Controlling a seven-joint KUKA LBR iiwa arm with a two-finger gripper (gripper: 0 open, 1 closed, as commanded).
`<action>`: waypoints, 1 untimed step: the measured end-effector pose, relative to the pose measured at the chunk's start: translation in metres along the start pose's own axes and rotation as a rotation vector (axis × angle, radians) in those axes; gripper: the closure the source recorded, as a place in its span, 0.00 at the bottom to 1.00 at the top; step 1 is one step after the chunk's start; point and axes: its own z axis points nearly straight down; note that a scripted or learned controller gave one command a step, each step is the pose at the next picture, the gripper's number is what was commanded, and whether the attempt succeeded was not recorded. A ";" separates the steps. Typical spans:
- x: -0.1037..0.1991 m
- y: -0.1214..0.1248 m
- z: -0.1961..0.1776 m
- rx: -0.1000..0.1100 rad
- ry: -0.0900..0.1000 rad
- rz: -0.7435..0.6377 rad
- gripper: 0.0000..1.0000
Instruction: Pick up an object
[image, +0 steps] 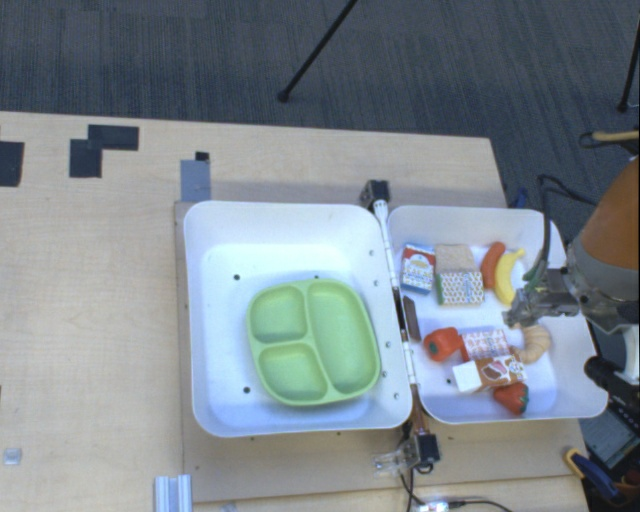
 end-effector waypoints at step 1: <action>0.001 0.000 0.000 0.001 0.001 0.000 0.00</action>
